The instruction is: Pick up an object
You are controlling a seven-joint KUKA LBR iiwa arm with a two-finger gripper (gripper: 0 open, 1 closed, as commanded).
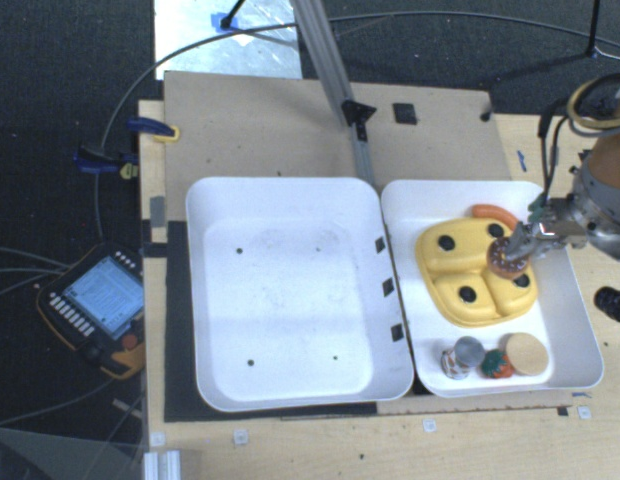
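Observation:
My gripper [517,244] reaches in from the right over the right bin [570,298]. It hangs above a large yellow moulded piece with black holes [470,278]. A small brown speckled round object [506,260] sits right at the gripper's tip, on top of the yellow piece; whether it is held is unclear. An orange sausage-shaped item [493,213] lies just behind the yellow piece. Near the bin's front edge lie a grey metallic item [461,355], a small green and red item [496,365] and a tan disc [527,352].
The left bin [205,268] stands beside the right one, with black clips along the shared wall [387,286]. A metal pole [325,48] slants up behind the bins. A handheld pendant [95,303] lies off the bench to the left.

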